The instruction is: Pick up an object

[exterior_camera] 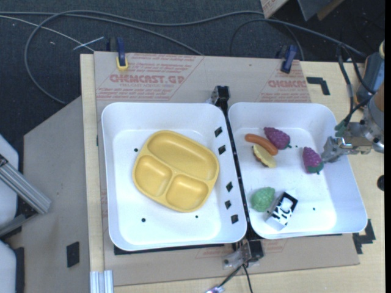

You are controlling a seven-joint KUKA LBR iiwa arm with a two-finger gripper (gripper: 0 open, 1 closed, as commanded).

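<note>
Currently my gripper (330,150) sits low at the right bin's (348,218) right wall, just beside a purple grape bunch (311,159). Whether it has closed on anything, I cannot tell. Approach from the wall side keeps neighbouring items undisturbed.

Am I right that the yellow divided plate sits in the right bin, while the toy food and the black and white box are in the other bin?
Not quite. The camera view shows the yellow divided plate in the left bin. The toy food, such as the purple grapes, and the black and white box lie in the right bin.
</note>
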